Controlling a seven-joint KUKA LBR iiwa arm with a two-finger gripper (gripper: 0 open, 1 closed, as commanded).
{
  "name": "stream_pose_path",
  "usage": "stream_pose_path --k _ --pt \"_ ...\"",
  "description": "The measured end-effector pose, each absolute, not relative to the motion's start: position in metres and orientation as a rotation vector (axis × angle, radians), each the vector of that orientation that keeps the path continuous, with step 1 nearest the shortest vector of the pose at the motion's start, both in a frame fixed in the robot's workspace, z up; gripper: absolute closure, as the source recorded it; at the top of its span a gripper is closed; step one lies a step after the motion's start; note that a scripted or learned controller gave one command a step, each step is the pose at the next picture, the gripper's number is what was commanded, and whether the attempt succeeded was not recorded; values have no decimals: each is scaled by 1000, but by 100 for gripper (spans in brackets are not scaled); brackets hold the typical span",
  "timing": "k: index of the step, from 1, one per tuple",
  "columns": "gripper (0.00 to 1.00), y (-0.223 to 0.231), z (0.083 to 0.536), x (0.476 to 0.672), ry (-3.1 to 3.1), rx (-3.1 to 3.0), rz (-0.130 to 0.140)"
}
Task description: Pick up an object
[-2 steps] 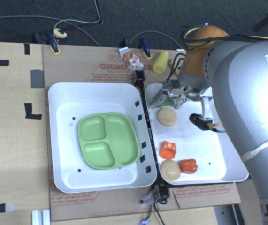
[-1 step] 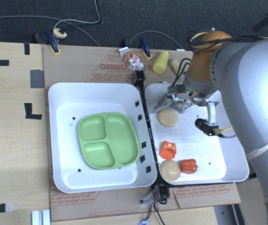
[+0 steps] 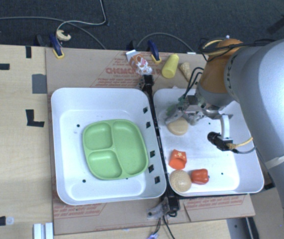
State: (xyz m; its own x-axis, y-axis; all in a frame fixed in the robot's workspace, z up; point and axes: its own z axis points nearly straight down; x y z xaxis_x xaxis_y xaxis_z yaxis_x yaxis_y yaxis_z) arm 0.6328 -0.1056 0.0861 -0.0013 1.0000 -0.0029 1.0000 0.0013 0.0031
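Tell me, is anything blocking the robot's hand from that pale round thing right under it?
Nothing visible does. The hand sits right at the beige round item in the right bin. The orange piece and red piece lie lower, apart.

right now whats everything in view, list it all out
bins: two, white, side by side on the bench
divided plate: one, green, three compartments, in the left bin
round beige item: one, upper part of the right bin, right at the gripper
orange item: one, middle of the right bin
red item: one, near the right bin's front edge
second beige round item: one, touching the red one's left side
yellow item: one, on the cardboard behind the right bin
clamps: two, blue, on the cardboard's back edge
arm: one, grey with orange band, reaching in from the right
gripper: one, low over the right bin
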Motion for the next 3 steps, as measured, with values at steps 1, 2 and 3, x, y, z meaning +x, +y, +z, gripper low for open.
stream_pose_path --k 1,2,3 --pt "0 -102 86 653 2222 2218 1" --pt "0 -103 86 652 2222 2217 1" --pt "0 -99 85 652 2220 2219 -1"
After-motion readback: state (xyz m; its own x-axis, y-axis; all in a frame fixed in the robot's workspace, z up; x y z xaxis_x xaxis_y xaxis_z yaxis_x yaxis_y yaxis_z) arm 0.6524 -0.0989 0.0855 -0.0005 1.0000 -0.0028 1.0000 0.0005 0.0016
